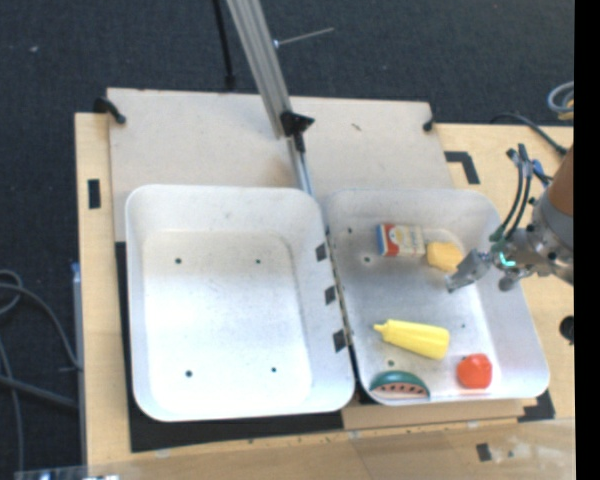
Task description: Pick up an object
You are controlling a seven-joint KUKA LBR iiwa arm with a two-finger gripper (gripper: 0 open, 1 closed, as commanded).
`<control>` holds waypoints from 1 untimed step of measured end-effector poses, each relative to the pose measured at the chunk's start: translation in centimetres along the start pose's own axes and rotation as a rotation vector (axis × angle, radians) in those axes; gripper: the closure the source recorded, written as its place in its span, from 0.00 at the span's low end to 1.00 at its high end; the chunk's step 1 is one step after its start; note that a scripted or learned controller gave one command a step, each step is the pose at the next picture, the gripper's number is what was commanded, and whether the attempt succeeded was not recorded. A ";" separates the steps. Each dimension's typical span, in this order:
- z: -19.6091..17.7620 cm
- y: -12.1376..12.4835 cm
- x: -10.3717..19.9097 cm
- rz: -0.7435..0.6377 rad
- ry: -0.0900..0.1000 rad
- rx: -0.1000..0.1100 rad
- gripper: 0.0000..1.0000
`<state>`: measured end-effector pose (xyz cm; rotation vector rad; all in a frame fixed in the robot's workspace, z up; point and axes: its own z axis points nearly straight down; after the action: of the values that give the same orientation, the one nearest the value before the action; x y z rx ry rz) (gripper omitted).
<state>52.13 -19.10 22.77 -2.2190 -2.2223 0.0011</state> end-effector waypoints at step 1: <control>-0.2 0.1 0.0 0.001 -0.001 -0.004 0.00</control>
<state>52.21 -19.09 22.95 -2.2223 -2.2240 -0.0023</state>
